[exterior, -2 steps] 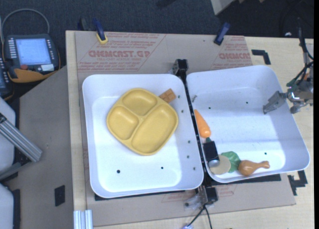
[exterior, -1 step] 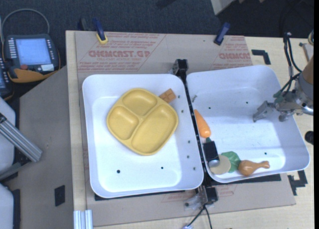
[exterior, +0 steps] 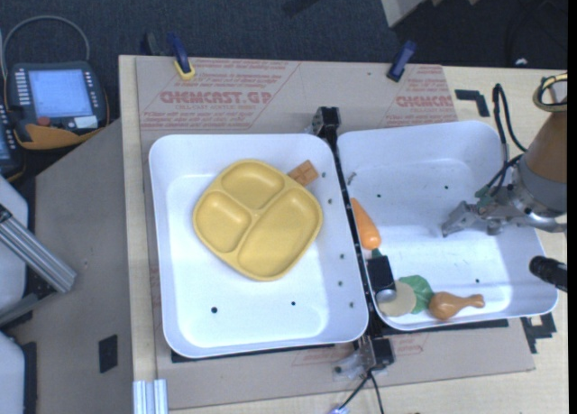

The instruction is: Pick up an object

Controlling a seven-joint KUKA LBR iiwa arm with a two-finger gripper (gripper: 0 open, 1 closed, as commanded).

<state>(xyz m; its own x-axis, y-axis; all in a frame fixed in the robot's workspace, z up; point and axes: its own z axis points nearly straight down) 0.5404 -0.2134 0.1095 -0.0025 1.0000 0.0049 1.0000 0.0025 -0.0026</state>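
My gripper (exterior: 466, 217) reaches in from the right and hovers low over the bare middle of the right bin (exterior: 424, 169), with nothing seen in it. An orange carrot (exterior: 364, 223) lies along that bin's left wall. At the bin's near left corner sit a black block (exterior: 379, 271), a green piece (exterior: 418, 288), a tan round piece (exterior: 400, 301) and a brown drumstick (exterior: 453, 304). These items lie left of and nearer than the gripper, apart from it.
The left bin (exterior: 180, 295) holds a yellow divided plate (exterior: 258, 219) with a small brown block (exterior: 304, 172) at its far edge. The grey arm (exterior: 545, 169) stands over the right bin's right wall. A black clamp (exterior: 326, 120) sits between the bins at the back.
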